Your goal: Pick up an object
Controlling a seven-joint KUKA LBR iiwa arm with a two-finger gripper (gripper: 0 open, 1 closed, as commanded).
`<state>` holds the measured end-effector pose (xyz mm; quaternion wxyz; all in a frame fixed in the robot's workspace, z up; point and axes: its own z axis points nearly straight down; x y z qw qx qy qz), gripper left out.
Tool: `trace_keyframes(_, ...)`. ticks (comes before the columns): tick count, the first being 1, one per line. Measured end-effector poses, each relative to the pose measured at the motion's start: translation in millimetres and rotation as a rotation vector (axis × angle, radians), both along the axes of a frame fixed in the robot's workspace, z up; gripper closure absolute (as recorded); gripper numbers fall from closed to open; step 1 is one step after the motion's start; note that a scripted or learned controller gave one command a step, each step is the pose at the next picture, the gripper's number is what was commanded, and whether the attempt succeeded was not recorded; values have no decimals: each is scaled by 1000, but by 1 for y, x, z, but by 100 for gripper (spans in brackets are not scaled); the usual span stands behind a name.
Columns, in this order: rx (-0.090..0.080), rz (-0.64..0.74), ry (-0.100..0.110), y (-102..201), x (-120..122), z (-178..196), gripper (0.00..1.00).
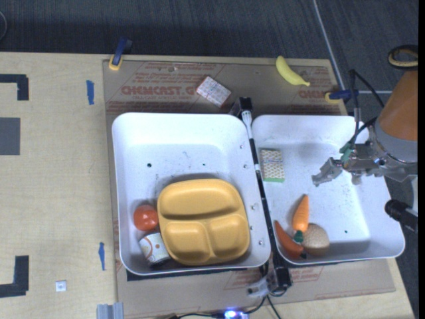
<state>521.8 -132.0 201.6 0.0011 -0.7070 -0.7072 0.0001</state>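
My gripper (pixel 340 175) hangs over the right side of the right bin (pixel 345 133), with the arm reaching in from the right. Its fingers (pixel 324 173) stand open, nothing between them, above bare bin floor. An orange carrot (pixel 301 212) lies left of and nearer than the gripper. Beside the carrot, in the front corner, lie a red-orange pepper (pixel 286 240) and a brown potato-like lump (pixel 316 238). A green-and-beige sponge (pixel 271 164) rests by the bin's left wall.
The left bin (pixel 172 135) holds a large yellow compartment tray (pixel 202 219), a red ball (pixel 145 216) and a small white can (pixel 153 247). Behind the bins on the cardboard lie a yellow banana (pixel 291 72) and a patterned block (pixel 212 90).
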Motion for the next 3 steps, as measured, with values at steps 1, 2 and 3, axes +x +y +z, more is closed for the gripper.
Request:
trace_keyframes(1,-2,-1,-7,22,-35,-116,0)
trace_keyframes(2,-3,-1,-11,22,-34,-105,100)
trace_keyframes(3,-1,1,-3,123,-42,-17,100)
